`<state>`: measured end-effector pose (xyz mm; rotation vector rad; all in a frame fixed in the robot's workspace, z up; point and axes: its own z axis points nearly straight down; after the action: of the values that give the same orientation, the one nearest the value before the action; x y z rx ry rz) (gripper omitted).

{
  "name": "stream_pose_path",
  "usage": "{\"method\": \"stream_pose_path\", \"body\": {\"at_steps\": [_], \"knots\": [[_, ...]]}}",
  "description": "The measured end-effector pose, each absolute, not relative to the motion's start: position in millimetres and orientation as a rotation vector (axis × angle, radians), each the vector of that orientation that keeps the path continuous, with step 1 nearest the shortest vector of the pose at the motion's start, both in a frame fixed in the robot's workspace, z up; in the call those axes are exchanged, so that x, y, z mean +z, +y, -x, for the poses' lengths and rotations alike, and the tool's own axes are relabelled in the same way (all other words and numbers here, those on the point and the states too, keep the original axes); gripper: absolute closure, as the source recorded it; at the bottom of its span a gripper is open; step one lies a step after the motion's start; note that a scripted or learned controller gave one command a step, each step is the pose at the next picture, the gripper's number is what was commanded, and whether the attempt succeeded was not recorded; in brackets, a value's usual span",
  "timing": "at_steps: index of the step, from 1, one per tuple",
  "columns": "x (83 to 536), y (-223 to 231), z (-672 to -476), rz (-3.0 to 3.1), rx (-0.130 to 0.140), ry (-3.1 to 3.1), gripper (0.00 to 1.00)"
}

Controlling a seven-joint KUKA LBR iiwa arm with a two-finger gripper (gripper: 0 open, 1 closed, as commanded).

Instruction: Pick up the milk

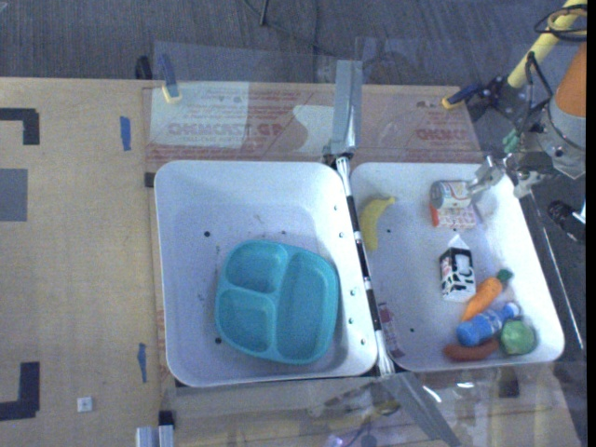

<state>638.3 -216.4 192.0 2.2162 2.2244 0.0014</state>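
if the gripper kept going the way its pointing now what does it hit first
Most likely the can. The gripper reaches in from the right, pointing leftward at it, and looks almost on it already. The milk carton lies lower in the right bin, off that line. Depth is hard to judge.

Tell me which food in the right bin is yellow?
The banana, lying at that bin's left wall. The carrot is orange, and the milk is black and white.

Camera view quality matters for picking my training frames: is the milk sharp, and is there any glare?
Camera view: the milk is soft, its cow-spot print readable but blurry; the gripper is blurrier; the right bin looks bright, slightly washed out, with only faint shadows.
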Motion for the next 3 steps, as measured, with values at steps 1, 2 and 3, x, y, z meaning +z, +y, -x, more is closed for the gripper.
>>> {"method": "stream_pose_path", "body": {"at_steps": [1,2,3], "knots": [[95,-205,-598.5,-2.229,0.002,2.21,0.0],[88,-169,-552.4,-2.111,0.007,2.318,0.0],[99,-173,-553.2,-2.111,0.007,2.306,1.0]]}}
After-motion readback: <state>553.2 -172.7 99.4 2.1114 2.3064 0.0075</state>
